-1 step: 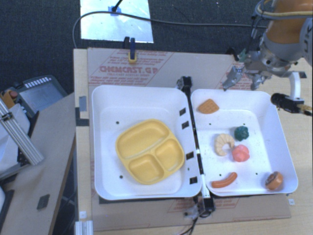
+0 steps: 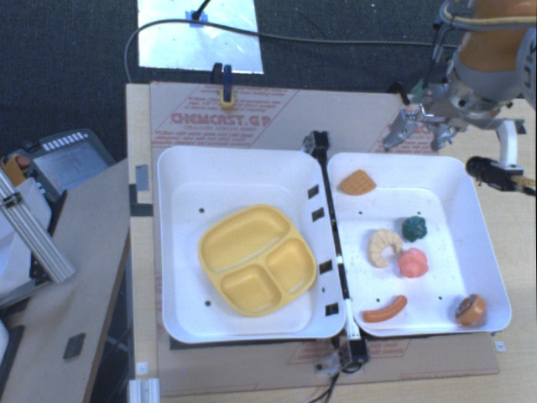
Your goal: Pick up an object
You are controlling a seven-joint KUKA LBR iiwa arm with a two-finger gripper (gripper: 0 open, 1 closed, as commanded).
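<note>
Nearest the camera, along the front wall of the right bin (image 2: pixel 491 259), lie a toy sausage (image 2: pixel 384 310) and a small brown round item (image 2: pixel 470 310). Behind them sit a pink item (image 2: pixel 412 263), a curled shrimp-like piece (image 2: pixel 384 247) and a dark green piece (image 2: pixel 414 228). An orange waffle-shaped wedge (image 2: pixel 357 182) lies alone near the bin's rear left corner. The left bin (image 2: pixel 180 225) contains a yellow compartment tray (image 2: pixel 257 259).

The hand (image 2: pixel 422 129) hangs above the desk (image 2: pixel 336 107) just behind the rear wall of the right bin, near its right half. Nothing is visible between its fingers; whether they are spread or closed cannot be determined at this resolution.

No object is lifted, so the pick is judged not yet begun. Every candidate lies forward of the hand, toward the camera. The wedge is judged the nearest target, forward and to the view's left, and it stands well apart from the other items. The green piece, the shrimp and the pink item are clustered closely, which risks a finger striking a neighbour. The sausage's long axis runs roughly left to right, tilted slightly.
</note>
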